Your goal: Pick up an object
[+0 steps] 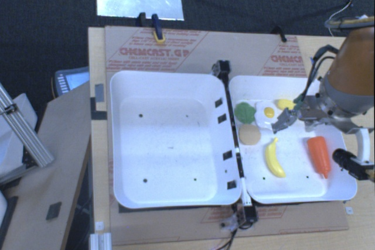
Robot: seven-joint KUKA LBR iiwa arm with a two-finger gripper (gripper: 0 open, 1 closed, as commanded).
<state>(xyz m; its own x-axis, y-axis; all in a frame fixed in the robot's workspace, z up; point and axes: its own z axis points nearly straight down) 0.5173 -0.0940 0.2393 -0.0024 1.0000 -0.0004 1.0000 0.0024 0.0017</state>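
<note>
- Two white bins are seen side by side across the middle of the frame: the left bin (167, 137) and the right bin (293, 187).
- Five toy foods are spread over the floor of the right bin.
- Up at its upper left, a green broccoli (245, 112) is seen, with a fried egg (268, 112) just beside it and a small yellow piece (285, 104) further right.
- Below the broccoli, a round tan piece (250, 135) is lying; a banana (274, 158) is stretched out lower down, and an orange carrot (319, 156) is set to its right, well apart.
- From the right edge the arm (351, 76) is reached in, and the gripper (283, 122) is hung at the egg's right rim, above the banana.
- Jaws: whether they are spread or closed cannot be told, and nothing is seen between them.
</note>
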